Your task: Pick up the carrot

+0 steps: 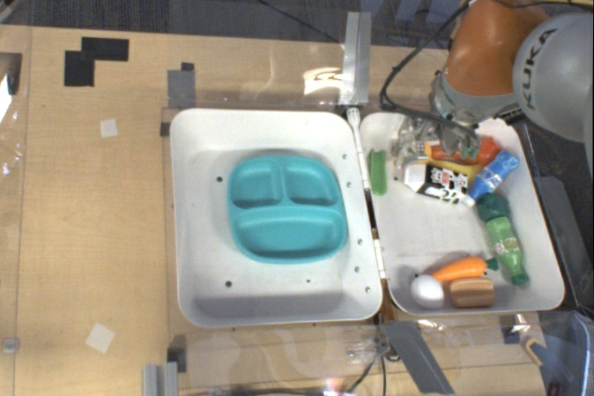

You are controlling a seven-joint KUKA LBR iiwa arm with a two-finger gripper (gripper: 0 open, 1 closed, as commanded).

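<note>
The wooden bench point(83, 227) carries two white bins side by side, the left bin point(200, 292) and the right bin point(543, 278). The grey arm point(548, 70) with its orange band comes in from the right and stands over the upper part of the right bin. In the left bin lies a teal divided plate point(286, 207), about in the middle. The gripper point(436, 142) hangs low over a small heap of things at the top of the right bin; how far its jaws are apart I cannot tell, because the wrist covers them. In this heap are a black and white carton point(438, 181) and a blue bottle point(494, 173). A green bottle point(504, 241) lies along the right wall. The carrot point(461, 270) lies near the bottom edge of the right bin, well apart from the gripper, between a white egg point(428, 289) and a brown bread piece point(471, 293), just above them. A small green piece point(378, 172) stands by the left wall of this bin
</note>
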